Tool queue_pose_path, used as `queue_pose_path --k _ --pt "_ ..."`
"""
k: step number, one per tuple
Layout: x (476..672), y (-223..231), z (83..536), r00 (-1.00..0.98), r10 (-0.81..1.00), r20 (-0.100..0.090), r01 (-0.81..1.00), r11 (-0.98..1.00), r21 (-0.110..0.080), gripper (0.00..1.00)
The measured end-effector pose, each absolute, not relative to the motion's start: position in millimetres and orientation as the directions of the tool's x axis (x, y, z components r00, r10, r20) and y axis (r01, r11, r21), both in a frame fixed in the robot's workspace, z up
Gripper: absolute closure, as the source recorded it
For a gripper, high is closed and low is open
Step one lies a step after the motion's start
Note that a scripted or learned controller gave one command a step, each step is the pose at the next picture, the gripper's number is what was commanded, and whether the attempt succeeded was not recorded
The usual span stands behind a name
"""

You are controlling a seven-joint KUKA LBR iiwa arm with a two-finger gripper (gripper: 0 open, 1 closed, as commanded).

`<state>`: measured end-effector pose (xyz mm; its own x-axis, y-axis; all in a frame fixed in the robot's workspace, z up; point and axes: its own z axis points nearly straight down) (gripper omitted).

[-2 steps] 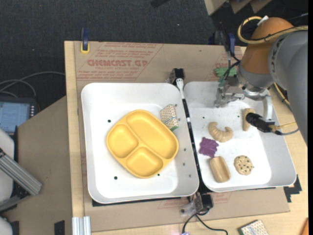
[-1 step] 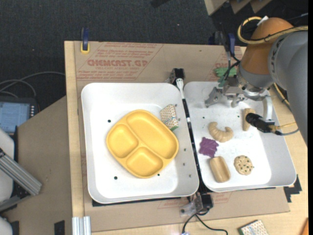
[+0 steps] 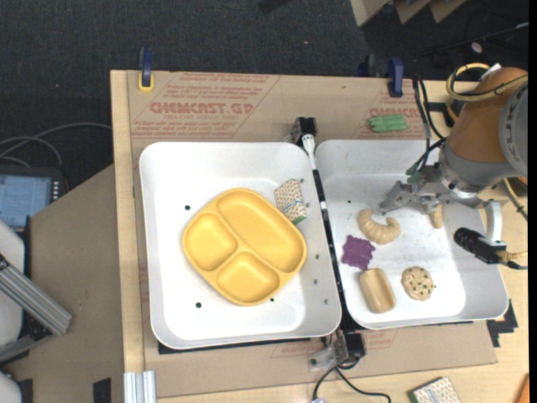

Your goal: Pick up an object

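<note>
The gripper is shown low in the right bin, with its two fingers spread apart and nothing between them. The croissant, taken here as the likeliest thing to be picked up, is seen just beside the gripper, on the side toward the near edge of the tabletop and slightly toward the left bin. Whether a fingertip touches the croissant cannot be told. The croissant's long axis is curved, running roughly across the bin, with its open side turned toward the gripper. A short descent and a small shift toward the near edge are judged to be what a grasp would require.

All other things are placed relative to the croissant: the purple piece lies just beyond it toward the near edge; the bread roll and the cookie lie farther that way; a small tan piece lies on the side away from the left bin. The yellow plate is well apart, in the left bin.
</note>
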<state>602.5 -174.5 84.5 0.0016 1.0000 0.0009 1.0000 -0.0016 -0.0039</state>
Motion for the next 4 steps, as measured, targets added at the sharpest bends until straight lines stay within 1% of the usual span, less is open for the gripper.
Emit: queue_pose_path --k 1,2,3,4 --pt "563.2 -204 85 -0.011 1.0 0.022 1.0 0.011 -0.006 0.0" --pt "618.3 -97 85 -0.002 1.0 -0.001 1.0 0.002 0.004 0.0" --pt "617.7 -98 95 0.0 1.0 -0.001 1.0 0.0 0.005 1.0" --pt "629.7 -58 188 -0.002 1.0 0.0 1.0 0.002 0.004 1.0"
